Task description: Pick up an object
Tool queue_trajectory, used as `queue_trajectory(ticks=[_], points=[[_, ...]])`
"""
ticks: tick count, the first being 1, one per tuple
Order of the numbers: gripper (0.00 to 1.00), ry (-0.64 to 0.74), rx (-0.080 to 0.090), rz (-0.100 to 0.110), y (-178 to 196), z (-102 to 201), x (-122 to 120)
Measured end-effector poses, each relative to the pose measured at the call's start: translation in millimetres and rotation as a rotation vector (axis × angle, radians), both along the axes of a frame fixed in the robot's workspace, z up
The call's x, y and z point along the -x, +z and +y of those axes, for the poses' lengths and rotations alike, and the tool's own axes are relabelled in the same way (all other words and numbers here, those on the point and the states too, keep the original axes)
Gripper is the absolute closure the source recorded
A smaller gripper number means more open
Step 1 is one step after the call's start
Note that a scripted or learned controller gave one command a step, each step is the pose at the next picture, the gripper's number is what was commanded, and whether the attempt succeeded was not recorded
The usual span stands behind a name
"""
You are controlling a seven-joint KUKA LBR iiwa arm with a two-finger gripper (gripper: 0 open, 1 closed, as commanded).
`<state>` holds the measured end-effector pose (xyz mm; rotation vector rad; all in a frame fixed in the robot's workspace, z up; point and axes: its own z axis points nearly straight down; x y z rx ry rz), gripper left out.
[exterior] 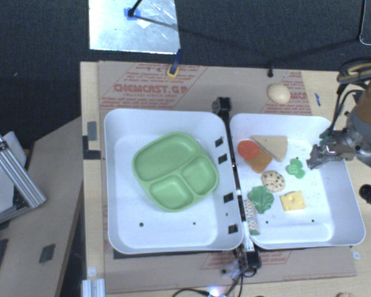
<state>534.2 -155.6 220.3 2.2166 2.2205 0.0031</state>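
Bright, even overhead light; soft shadows, slightly grainy focus.

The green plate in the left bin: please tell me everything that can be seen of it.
The green plate is pale green and looks like smooth plastic. It has a rounded, slightly square outline and three hollows: one large along the upper left and two smaller along the lower right, with low ridges between them. It lies flat, right side up, turned at an angle to the bin's walls, near the middle of the left bin. It rests on the bin's floor and nothing else touches it; nothing lies in its hollows.
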Motion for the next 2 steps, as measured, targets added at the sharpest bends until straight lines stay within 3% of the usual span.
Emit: queue_trajectory(ticks=[1, 2], points=[[1.0, 0.001, -0.001, 0.001, 4.2, -0.2, -0.9], [1.0, 0.006, -0.002, 0.003, 3.8, 48.5, -4.0]])
